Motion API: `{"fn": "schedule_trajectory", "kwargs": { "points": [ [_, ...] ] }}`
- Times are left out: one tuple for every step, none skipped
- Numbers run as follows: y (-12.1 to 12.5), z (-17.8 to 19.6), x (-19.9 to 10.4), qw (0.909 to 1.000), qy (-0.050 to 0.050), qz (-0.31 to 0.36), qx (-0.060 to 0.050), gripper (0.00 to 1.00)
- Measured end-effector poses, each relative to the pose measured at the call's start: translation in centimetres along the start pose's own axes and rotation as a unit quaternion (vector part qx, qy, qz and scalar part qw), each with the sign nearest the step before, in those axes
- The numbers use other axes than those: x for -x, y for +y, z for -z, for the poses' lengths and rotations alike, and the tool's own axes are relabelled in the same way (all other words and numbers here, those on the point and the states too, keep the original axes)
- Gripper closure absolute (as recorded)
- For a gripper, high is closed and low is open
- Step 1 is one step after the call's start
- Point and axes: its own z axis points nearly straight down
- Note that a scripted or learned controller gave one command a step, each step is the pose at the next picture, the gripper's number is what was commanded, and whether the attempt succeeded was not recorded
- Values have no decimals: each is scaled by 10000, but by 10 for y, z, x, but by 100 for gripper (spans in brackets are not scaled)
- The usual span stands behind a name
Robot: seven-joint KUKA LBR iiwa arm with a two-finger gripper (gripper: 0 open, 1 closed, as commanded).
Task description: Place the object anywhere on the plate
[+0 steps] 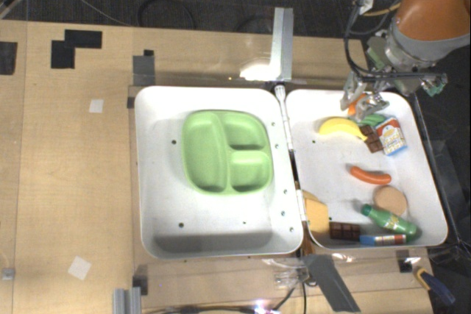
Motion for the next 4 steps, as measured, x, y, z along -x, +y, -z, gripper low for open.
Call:
{"fn": "schedule_trajectory", "kwargs": {
  "points": [
    [67, -56, 23, 10000, 17, 57, 24, 100],
    [139, -54, 67, 10000, -6, 50, 17, 100],
    [155, -55, -7, 9768, 19, -2140, 0, 100],
    [155, -55, -7, 9770, 18, -2133, 1, 0]
  ]
}}
